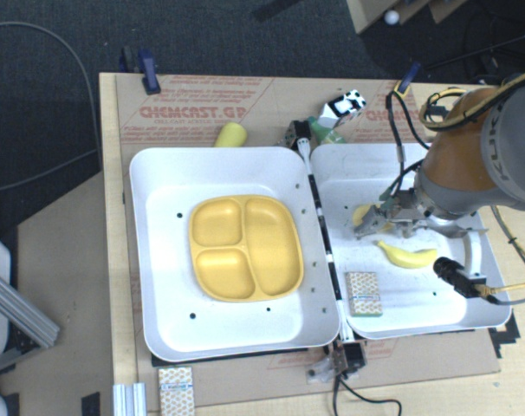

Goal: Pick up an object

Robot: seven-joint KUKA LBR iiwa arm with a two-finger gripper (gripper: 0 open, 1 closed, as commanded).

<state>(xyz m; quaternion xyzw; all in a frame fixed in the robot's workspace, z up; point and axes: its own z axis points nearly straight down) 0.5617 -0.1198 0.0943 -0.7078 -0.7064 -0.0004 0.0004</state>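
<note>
Cardboard-topped bench, 2 white bins. My gripper (372,221) low in right bin (418,315), fingers cannot tell, possibly touching small yellow piece (363,214). Banana (407,255) just beside: light, smooth, curved, likely plastic; grip mid-body across width.

yellow divided plate (246,248), left bin (158,198)

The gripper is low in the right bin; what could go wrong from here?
1. The gripper sits between two yellow pieces: a small one and a banana. It may close on neither.
2. The arm's black cable lies beside the banana and might drag it.
</note>
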